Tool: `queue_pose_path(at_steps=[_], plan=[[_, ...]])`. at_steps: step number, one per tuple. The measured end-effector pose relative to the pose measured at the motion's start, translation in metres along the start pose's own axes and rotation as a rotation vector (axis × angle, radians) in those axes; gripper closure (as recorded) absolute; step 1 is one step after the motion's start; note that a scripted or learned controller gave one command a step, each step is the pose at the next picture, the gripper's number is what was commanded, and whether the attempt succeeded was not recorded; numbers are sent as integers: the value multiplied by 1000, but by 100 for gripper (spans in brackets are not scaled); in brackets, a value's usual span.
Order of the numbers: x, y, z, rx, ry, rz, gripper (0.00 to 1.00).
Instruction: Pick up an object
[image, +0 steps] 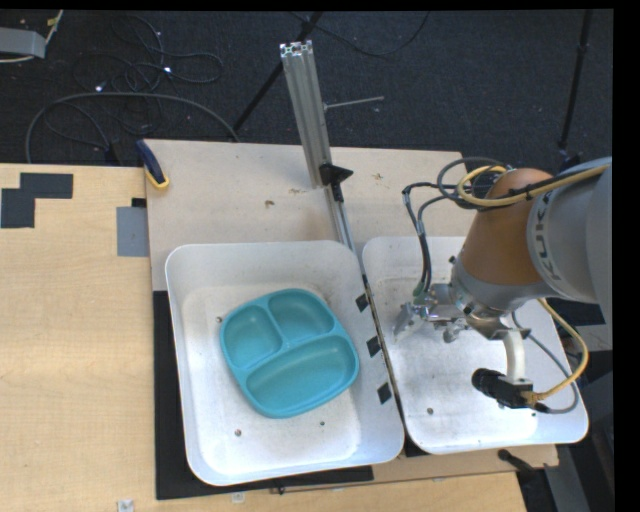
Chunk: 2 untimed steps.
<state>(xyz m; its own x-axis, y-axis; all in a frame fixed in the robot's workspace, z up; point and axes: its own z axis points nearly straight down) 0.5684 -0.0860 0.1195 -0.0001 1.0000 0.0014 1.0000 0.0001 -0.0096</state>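
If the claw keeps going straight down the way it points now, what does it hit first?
Most likely the bare floor of the right bin. The claw points down over it, near the bin's left side, with nothing visible beneath. Its height above the floor is hard to judge.

The arm (540, 240) is cut off by the right edge of the view, and its orange band and wrist cover part of the right bin (440, 420). The gripper (430, 318) beneath the wrist is too small and cluttered to read.
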Motion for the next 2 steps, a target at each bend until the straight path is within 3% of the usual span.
queue_pose_path(at_steps=[1,2], plan=[[-1,3,25,-12,1,1,0],[1,5,14,-18,5,3,100]])
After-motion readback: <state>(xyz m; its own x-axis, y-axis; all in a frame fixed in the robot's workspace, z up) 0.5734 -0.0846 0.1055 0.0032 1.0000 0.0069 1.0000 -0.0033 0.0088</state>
